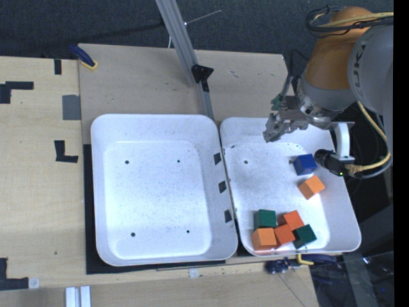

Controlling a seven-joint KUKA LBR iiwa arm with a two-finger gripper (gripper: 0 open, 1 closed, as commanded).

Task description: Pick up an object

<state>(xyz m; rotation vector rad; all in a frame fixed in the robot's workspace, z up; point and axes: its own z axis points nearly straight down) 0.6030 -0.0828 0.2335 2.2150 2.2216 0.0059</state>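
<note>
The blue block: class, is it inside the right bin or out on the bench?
Inside. The blue block lies on the floor of the right bin, within its white rim, beside an orange block.

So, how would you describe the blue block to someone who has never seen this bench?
Look at the right bin of the two white bins. Near its far right side, just below the gripper, lies the blue block, with an orange block next to it. It is the one blue piece; the others are orange or green.
</note>
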